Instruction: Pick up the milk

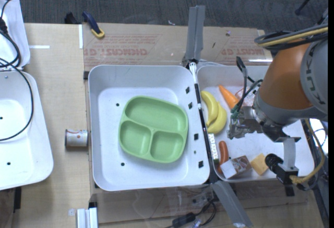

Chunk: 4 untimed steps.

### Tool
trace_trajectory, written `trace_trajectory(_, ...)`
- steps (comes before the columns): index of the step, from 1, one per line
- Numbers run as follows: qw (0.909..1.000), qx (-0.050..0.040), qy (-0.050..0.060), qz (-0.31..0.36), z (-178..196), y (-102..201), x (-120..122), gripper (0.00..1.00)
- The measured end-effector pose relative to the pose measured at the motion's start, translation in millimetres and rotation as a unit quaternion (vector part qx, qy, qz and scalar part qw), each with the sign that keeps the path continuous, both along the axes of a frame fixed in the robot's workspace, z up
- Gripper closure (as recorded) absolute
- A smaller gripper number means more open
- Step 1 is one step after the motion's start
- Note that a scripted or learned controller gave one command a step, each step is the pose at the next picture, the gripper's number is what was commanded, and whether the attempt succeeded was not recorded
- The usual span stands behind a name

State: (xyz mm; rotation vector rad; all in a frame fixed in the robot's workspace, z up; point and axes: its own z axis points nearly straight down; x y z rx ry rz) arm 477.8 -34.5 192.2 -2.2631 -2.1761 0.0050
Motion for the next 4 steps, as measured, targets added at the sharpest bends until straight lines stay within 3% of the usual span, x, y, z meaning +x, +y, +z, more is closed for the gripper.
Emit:
trace_trajectory(1,1.0,-0.0009,0.001,0.001,8,-1,1,1.0)
trace_trajectory(2,0.9983,-0.0008,-0.001,0.059,102,-3,1,1.0)
trace_trajectory(3,0.9949,0.0,0.0,0.101,61,34,0,1.0)
trace_trajectory(4,0.9743,0.0008,0.001,0.225,23,-27,0,1.0)
